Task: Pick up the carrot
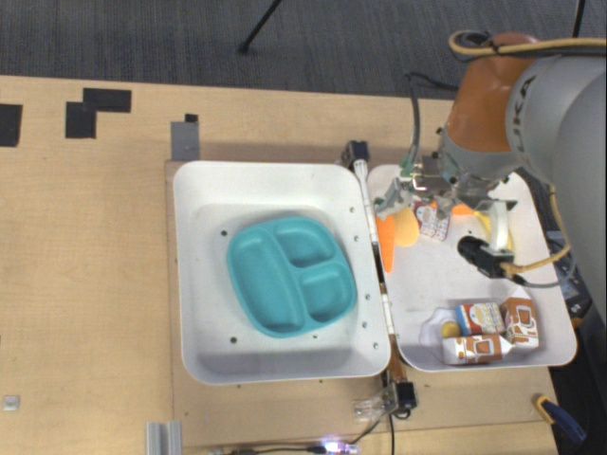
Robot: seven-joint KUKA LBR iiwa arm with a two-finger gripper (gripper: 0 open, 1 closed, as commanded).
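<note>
A pale wooden desk (85,282) carries two shallow white plastic bins side by side. The left bin (190,254) holds a teal plastic plate (289,275) divided into compartments, lying flat near the middle of the bin floor.

The right bin (417,301) holds the task's thing. The orange cone-shaped carrot (385,243) lies in the bin's upper left part, just beside the wall it shares with the left bin, with its thick end up in the view and its tip pointing down along that wall. A paler yellow-orange rounded piece (406,228) touches the carrot on its right side.

The grey arm with its orange band (484,102) reaches in from the right, over the upper part of the right bin. The two-finger gripper (414,211) hangs low over the bin, just above and to the right of the carrot's thick end. Its fingers (391,199) look spread apart with nothing clamped between them, though the slanted view and the clutter of metal there make this hard to judge. The carrot rests on the bin floor, not lifted.

In the lower right corner of the same bin, well apart from the carrot, small brown-and-white cartons (488,335) lie together against the rim.
</note>
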